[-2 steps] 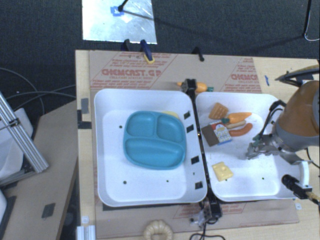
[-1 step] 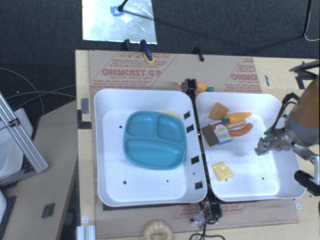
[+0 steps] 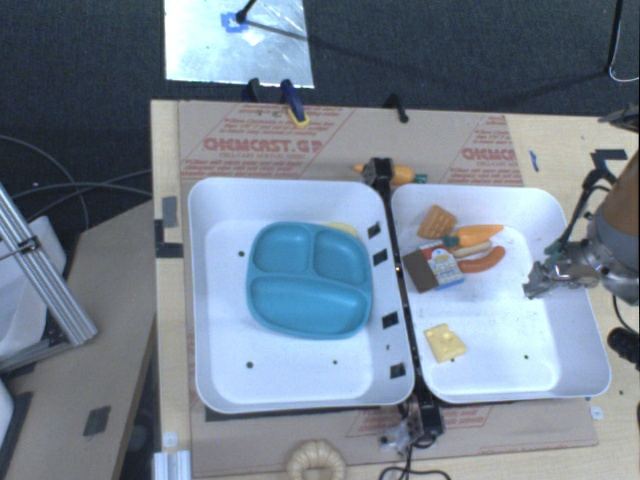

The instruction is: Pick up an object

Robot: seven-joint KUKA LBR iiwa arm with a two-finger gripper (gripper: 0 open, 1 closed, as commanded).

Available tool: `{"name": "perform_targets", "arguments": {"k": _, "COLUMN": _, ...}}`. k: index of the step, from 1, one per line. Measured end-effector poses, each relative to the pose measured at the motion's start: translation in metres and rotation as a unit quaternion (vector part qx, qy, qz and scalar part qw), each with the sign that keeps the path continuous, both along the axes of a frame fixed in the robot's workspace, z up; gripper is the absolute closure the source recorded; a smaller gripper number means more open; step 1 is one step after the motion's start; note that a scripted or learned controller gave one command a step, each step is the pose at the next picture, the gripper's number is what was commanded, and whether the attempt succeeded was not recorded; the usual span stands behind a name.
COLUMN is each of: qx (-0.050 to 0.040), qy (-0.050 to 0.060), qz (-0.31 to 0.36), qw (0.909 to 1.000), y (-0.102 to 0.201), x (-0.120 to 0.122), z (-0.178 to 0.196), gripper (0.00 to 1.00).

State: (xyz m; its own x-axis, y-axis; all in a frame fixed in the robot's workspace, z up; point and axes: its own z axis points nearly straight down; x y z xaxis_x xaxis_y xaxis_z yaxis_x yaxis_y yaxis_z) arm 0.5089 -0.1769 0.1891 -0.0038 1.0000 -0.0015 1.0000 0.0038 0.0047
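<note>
Grey metal claw (image 3: 540, 280) hangs over the glossy white right bin (image 3: 575, 368), its grip state seemingly unreadable

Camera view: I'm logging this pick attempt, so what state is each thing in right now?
Gripper: over the right bin's right side, holding nothing visible.
Blue divided plate: flat in the left bin, compartments bare.
Cheese wedge: lying alone, lower right bin.
Carrot: lying beside the sausage.
Cracker: lying near the right bin's top edge.
</note>
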Motion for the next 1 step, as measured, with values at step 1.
{"name": "perform_targets", "arguments": {"k": 1, "qx": 0.0000, "qy": 0.000, "qz": 0.000, "qw": 1.0000, "y": -0.0003, "x": 0.0015, "z": 0.0373, "gripper": 1.00}}
